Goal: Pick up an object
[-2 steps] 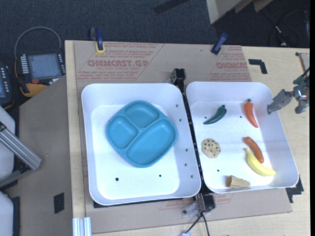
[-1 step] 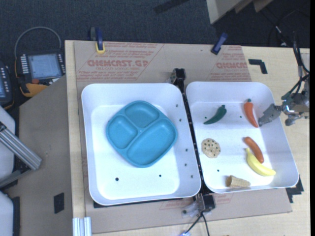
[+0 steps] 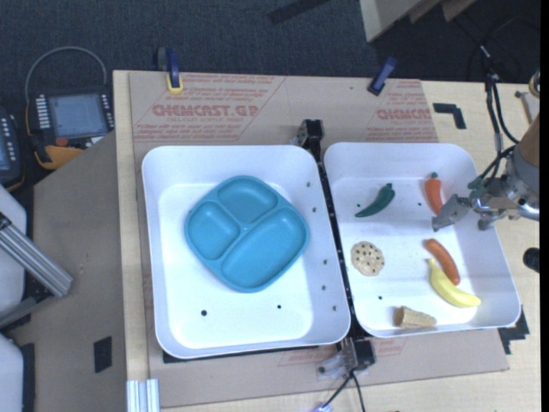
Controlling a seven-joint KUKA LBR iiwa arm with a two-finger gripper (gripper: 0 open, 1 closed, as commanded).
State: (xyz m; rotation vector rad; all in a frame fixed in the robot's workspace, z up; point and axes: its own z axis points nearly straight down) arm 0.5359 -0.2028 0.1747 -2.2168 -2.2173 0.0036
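Open hand [image 3: 467, 215] above right bin [image 3: 403, 158], nothing between fingers.

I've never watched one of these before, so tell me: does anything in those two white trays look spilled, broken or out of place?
Nothing stands out. The blue divided plate lies flat in the left bin, turned at a slant. The right bin holds toy food lying apart: green pepper, carrot, cookie, sausage, banana and a tan wedge.
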